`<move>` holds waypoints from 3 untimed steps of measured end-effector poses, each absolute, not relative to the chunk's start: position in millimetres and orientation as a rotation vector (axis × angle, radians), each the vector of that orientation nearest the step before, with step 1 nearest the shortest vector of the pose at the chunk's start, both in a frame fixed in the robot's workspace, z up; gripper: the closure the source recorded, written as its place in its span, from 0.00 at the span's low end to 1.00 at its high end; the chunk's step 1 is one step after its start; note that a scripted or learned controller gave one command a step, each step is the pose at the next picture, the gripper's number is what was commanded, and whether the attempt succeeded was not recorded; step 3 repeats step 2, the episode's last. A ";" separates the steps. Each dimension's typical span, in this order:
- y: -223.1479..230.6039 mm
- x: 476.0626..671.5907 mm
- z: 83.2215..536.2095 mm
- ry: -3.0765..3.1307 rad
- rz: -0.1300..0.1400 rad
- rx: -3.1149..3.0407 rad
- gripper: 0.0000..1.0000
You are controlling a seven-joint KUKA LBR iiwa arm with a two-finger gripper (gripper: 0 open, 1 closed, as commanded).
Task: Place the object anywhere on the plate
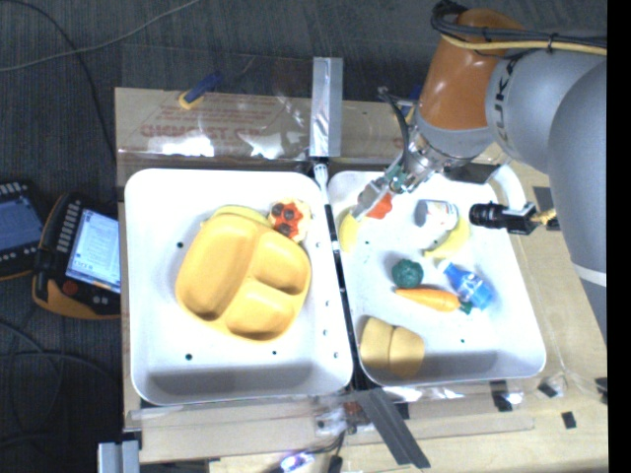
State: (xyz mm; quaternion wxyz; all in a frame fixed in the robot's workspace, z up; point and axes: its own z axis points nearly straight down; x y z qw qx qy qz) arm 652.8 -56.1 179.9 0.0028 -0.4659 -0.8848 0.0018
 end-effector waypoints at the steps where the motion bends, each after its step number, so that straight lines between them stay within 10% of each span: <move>1: 24.4 596.2 179.9 -2.767 0.007 -1.473 1.00; 2: 24.3 596.2 179.9 -2.767 0.007 -1.473 0.00; 3: 24.3 596.2 179.9 -2.767 0.007 -1.473 0.00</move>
